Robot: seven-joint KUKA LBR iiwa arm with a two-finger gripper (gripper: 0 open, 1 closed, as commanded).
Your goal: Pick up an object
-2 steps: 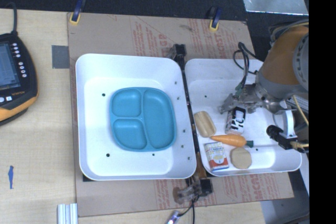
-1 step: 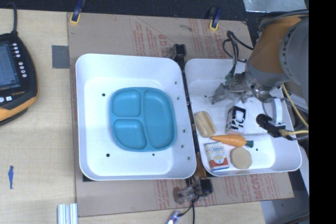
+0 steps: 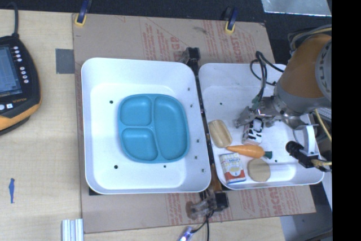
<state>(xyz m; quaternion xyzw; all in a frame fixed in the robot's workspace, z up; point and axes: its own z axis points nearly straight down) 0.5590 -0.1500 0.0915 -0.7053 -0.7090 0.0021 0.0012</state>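
My gripper (image 3: 254, 121) hangs low over the middle of the right bin (image 3: 225, 79), my grey arm coming in from the right with its orange band (image 3: 307, 68) above the wrist. Whether the gripper is open or closed I cannot tell from here; the metal parts blur together, and nothing shows plainly between them.

Four things lie in the near half of the right bin. The carrot (image 3: 246, 150) is just near of my gripper, lying with its long axis left to right: the blunt orange end points left and the green stub points right. Left of my gripper, by the bin's left wall, is one tan bread-shaped piece (image 3: 220, 133), its long axis running far-left to near-right. Near the carrot, touching or almost touching it, sits one small carton (image 3: 232, 169) with a red border and a pale picture on its face; its print is too small to read. Just right of the carton is one round tan disc (image 3: 259, 170).

The left bin (image 3: 93, 121) holds one blue divided plate (image 3: 153, 127) with three compartments, set about in its middle.

The brown board (image 3: 141, 36) under both bins carries rows of red printing, too faint to read. Two blue and yellow clamps (image 3: 83, 12) pin its far edge. One orange-edged pendant (image 3: 14, 84) lies at the far left.
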